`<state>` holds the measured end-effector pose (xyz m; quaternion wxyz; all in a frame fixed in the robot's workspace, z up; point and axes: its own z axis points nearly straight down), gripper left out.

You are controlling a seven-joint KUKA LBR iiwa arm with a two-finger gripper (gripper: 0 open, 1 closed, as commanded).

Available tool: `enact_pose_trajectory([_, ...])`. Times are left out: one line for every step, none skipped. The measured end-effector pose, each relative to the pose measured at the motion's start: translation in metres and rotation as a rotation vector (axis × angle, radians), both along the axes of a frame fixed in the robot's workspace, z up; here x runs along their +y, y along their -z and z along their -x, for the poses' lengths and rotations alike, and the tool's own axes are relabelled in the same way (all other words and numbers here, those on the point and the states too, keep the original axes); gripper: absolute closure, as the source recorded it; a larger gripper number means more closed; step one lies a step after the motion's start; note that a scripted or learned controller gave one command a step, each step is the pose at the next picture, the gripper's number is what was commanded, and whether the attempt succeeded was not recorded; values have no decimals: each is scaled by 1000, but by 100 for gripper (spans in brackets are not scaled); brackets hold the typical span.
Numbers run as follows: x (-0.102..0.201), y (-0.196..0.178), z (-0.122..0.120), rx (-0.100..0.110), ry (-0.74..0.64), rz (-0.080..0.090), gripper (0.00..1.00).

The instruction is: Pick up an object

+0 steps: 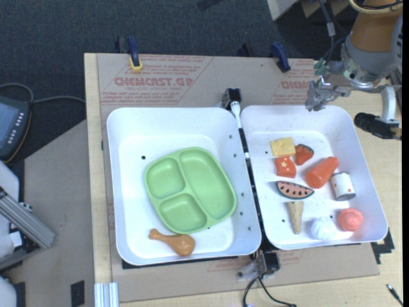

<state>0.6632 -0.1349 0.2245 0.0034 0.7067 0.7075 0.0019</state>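
Up at the far right, the gripper [317, 99] hangs over the back rim of the right bin [367, 178], its fingers too small and blurred for me to tell whether they are spread or pressed together. Below it in that bin lie a yellow cheese block [282, 147], a strawberry [304, 153], a carrot [321, 171], a watermelon slice [294, 190], an ice-cream cone [295, 215] and a small can [342, 186]. The left bin [124, 171] holds a green divided plate [189, 189] and a chicken drumstick [174, 240]. Both sit on the counter [96, 94].

A green plate [190, 189] lies in a white bin [121, 171], beside an orange drumstick [174, 241].
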Motion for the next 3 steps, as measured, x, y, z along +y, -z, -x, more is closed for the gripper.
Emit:
enact_pose_trajectory([0, -1, -1, 4, 0, -1, 100])
enact_pose_trajectory([45, 9, 26, 11, -2, -5, 100])
enact_pose_trajectory([86, 17, 57, 12, -2, -4, 100])
